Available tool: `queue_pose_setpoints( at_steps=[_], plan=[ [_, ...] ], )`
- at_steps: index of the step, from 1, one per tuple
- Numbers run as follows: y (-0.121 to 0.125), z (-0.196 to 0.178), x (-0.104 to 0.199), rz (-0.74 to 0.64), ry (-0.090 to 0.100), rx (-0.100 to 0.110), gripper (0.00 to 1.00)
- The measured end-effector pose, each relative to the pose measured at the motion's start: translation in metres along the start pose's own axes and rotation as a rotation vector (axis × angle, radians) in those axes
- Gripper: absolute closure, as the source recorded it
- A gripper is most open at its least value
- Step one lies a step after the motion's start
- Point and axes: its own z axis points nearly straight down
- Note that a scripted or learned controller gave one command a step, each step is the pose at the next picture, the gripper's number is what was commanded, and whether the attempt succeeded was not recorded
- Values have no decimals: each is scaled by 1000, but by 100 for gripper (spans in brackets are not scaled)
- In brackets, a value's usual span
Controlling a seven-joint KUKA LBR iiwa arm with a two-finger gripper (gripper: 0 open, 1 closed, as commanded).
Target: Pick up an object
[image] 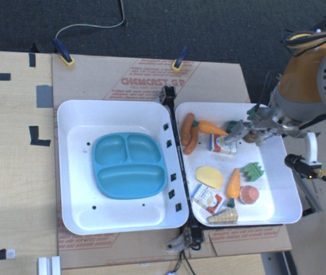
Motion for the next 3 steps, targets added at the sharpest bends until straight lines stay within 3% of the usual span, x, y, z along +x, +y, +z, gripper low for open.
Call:
queue_pose_setpoints(
  at_steps=[1,2,3],
  plan=[
    [54,114,21,-1,-5,-14,0],
    [97,120,14,-1,-2,18,0],
    [37,89,-30,1,-1,0,0]
  ],
)
